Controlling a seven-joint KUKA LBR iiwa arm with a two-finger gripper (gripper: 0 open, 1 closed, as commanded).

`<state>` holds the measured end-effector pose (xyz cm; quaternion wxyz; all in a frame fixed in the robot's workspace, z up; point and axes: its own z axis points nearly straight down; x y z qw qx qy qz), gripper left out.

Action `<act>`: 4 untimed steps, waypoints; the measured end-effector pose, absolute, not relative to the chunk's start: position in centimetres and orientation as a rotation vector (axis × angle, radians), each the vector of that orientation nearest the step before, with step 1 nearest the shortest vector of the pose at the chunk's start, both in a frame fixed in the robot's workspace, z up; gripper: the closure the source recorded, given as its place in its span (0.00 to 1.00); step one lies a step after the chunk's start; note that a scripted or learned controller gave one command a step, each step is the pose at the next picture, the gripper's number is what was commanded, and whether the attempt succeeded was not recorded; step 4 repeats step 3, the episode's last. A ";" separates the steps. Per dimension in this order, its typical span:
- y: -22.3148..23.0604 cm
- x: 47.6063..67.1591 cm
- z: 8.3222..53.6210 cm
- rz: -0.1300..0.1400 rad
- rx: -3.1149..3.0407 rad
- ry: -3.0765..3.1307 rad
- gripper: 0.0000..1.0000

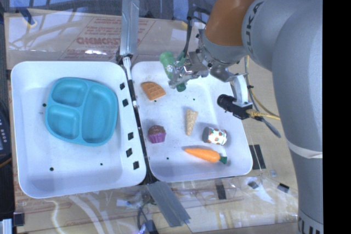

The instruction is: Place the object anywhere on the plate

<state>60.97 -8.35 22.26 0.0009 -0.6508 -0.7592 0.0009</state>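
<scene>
Overhead slant, seemingly near both bins (71,183)

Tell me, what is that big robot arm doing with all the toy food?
The grey arm reaches over the right bin, with its gripper up at the far edge beside something green. Toy food lies in that bin: a piece of bread, an ice cream cone, a purple cupcake, a carrot and a small spotted can. The blue plate waits in the left bin, with nothing on it yet.
</scene>
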 end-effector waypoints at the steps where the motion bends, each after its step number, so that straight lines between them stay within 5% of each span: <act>1: -3.7 60.0 19.0 0.006 -2.042 -2.382 1.00; 2: 4.7 61.3 21.6 0.004 -1.926 -2.478 1.00; 3: 4.6 61.3 21.6 0.005 -1.928 -2.477 0.00; 4: 4.6 61.3 21.6 0.005 -1.928 -2.477 0.00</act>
